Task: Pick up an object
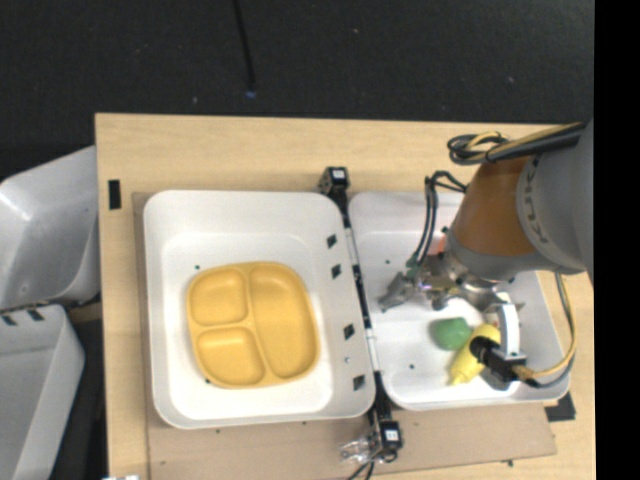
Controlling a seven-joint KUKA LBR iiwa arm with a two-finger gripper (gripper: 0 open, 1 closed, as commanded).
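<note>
Couldn't tell how the jaws (432, 290) stood, hidden under the wrist in the right bin (400, 368). Green object (450, 333) lay near them, touching the yellow toy (466, 365) toward that bin's front wall. Could easily have nudged both aside or grabbed nothing.

bins (165, 268): 2 | yellow tray (253, 324): 1 | green object (451, 333): 1 | yellow object (465, 365): 1

We see a yellow three-compartment plate (253, 323) lying flat in the left white bin (160, 268) on a wooden bench (250, 153).
</note>
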